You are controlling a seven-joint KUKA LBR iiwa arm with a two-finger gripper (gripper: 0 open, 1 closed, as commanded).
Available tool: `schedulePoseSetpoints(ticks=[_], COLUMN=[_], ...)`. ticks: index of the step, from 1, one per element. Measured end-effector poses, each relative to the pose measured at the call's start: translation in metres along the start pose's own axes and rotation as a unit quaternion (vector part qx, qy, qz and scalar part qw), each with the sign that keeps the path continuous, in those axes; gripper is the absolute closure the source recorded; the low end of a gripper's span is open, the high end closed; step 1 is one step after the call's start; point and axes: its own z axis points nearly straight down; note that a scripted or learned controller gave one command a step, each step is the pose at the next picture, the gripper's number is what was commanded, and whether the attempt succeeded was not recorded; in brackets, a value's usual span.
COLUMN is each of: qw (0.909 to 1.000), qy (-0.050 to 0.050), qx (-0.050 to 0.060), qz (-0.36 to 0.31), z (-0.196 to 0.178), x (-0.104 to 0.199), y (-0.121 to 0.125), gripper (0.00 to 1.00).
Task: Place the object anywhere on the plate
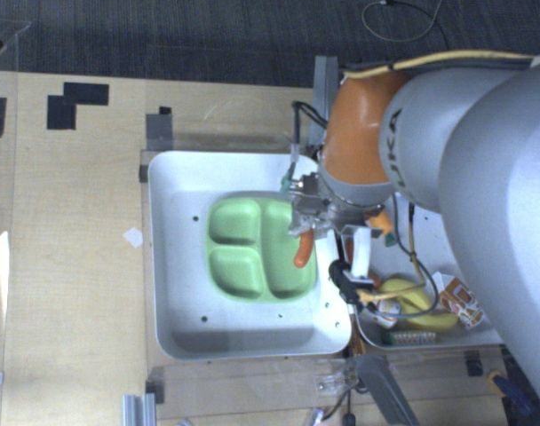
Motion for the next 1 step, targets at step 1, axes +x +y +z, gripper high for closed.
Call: schedulePoseSetpoints(ticks=[1], qw=[1.0], qy=[0.0], qx=[0.0], qz=[0.0], z=[-0.0002], x=[-0.0003], y=[0.0001], gripper=[0.0])
